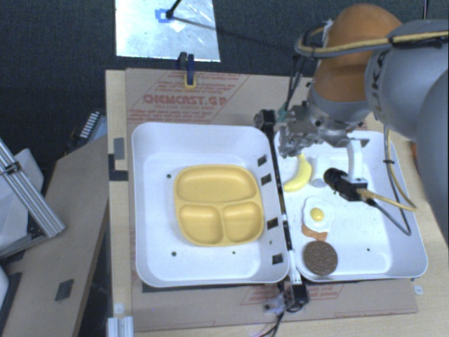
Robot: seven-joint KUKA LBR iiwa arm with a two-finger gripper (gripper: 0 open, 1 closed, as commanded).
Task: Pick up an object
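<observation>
Dark blue-grey floor (pixel 56 41) around bench. Shiny metal plate (pixel 167 21) on floor at top, blue mark on it. Cardboard sheet (pixel 189 97) with red print on wooden benchtop (pixel 91 209). Aluminium extrusion frame (pixel 24 195) at left edge. Light even, soft shadows.

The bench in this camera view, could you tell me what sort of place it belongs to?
Probably a robotics lab set up for pick-and-place trials. Two white bins sit side by side on a cardboard-covered bench, toy food such as a banana lies in the right one, and a grey arm reaches in.
</observation>
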